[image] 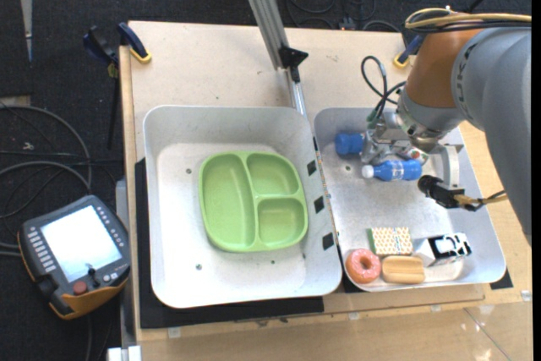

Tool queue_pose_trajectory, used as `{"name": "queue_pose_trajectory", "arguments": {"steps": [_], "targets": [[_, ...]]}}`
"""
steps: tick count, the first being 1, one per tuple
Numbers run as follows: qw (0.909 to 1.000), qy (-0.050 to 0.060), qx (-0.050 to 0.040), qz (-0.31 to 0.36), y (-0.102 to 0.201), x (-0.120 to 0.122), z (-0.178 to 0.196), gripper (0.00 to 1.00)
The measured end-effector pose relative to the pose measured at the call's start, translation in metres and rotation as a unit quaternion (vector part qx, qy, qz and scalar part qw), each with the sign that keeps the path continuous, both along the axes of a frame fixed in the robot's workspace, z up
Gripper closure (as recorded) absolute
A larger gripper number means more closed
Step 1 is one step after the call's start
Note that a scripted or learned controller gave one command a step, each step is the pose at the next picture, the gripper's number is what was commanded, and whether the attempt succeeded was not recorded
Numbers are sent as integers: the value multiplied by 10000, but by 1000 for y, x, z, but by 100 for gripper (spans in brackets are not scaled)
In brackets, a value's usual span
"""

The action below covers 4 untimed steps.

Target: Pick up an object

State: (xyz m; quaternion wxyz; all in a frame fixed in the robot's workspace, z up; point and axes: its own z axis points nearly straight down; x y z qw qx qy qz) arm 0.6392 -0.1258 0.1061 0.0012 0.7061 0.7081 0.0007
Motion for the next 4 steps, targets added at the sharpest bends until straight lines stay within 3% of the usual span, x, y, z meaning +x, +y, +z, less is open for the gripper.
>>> {"name": "queue_pose_trajectory", "arguments": {"steps": [2, 3, 4], "targets": [[10000, -25, -4, 0, -2, -8, 123, 100], [10000, -17, -3, 1, -1, -6, 161, 100], [10000, 17, 7, 20, 43, -4, 150, 100]]}}
